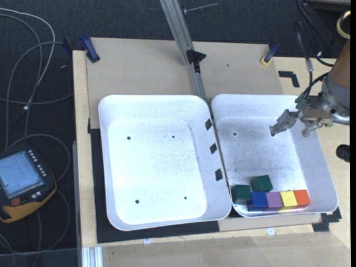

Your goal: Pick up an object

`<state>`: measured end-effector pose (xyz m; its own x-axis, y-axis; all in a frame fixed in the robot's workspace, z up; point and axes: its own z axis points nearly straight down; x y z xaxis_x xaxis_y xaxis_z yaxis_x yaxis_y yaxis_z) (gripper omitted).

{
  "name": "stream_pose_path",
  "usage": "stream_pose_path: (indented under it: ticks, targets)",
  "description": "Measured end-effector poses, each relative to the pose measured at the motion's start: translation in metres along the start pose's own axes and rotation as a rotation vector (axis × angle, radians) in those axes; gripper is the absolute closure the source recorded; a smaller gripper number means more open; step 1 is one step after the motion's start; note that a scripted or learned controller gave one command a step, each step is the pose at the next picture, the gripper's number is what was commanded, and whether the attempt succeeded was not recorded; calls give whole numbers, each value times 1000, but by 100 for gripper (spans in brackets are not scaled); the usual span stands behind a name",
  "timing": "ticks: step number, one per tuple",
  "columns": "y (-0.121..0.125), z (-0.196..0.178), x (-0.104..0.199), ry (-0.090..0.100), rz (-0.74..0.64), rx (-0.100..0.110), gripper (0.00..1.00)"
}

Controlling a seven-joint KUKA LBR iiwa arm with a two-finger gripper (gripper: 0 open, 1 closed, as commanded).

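While the gripper (295, 124) hangs over the right bin (311, 149) with its fingers spread and nothing in them, the blocks sit bunched along that bin's near edge: two green, blue (258, 199), purple, yellow, orange (301, 197).

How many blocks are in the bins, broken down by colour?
Green blocks: 2
Blue block: 1
Purple block: 1
Yellow block: 1
Orange block: 1
Total: 6, all at the near edge of the right bin.
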<state>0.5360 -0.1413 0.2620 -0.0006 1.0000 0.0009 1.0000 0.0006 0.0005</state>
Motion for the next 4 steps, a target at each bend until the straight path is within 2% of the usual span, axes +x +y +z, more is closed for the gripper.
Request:
stream_pose_path:
  ticks: [1, 2, 3, 4]
  targets:
    - [-2, 143, 28, 3, -1, 11, 0]
    - [16, 58, 81, 1, -7, -10, 0]
    - [26, 90, 8, -2, 5, 0, 0]
    - [34, 147, 1, 1, 1, 7, 0]
